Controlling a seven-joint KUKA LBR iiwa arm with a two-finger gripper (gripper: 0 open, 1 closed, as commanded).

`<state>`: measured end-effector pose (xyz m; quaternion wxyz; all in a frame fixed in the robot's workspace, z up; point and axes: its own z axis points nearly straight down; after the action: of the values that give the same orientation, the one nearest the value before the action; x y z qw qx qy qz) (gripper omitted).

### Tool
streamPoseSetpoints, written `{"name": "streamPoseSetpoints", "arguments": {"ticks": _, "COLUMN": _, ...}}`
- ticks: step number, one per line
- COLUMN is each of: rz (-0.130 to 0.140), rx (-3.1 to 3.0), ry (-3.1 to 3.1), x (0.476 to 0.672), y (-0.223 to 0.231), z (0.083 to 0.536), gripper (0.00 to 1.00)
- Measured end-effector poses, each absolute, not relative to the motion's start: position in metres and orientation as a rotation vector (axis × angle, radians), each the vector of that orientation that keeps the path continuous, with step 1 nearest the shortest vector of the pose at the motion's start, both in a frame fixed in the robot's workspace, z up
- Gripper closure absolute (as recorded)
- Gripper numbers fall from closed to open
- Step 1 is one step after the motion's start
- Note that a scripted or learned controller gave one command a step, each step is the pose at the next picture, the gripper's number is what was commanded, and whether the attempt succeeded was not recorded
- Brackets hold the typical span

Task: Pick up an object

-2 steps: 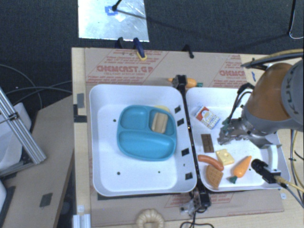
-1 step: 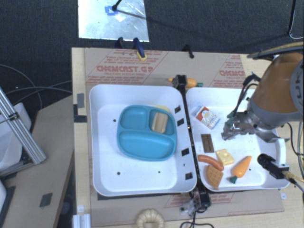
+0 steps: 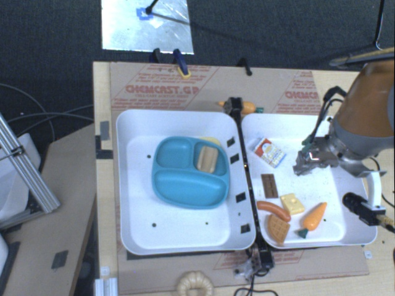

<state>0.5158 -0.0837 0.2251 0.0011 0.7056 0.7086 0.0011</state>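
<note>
We see a cardboard-covered bench [image 3: 203, 82] printed "CHEMCAST GP", bearing two white bins. The gripper [image 3: 307, 163] hovers over the right bin [image 3: 355, 233]; we cannot tell its opening. Near that bin's front, the orange carrot [image 3: 315, 217] looks light, rigid, slippery; grasp mid-body.

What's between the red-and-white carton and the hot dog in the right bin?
A small brown bar lies between the carton and the hot dog, seen in the camera view.
</note>
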Motion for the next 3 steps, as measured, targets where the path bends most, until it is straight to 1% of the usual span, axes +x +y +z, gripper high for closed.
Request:
{"name": "streamPoseSetpoints", "arguments": {"ticks": 1, "rz": 0.006, "rx": 2.21, "ry": 2.229, "x": 0.553, "y": -0.043, "z": 0.235, "gripper": 1.0}}
{"name": "streamPoseSetpoints", "arguments": {"ticks": 2, "rz": 0.003, "rx": 2.212, "ry": 2.228, "x": 0.579, "y": -0.002, "z": 0.223, "gripper": 1.0}}
{"name": "streamPoseSetpoints", "arguments": {"ticks": 3, "rz": 0.006, "rx": 2.211, "ry": 2.229, "x": 0.617, "y": 0.041, "z": 0.215, "gripper": 1.0}}
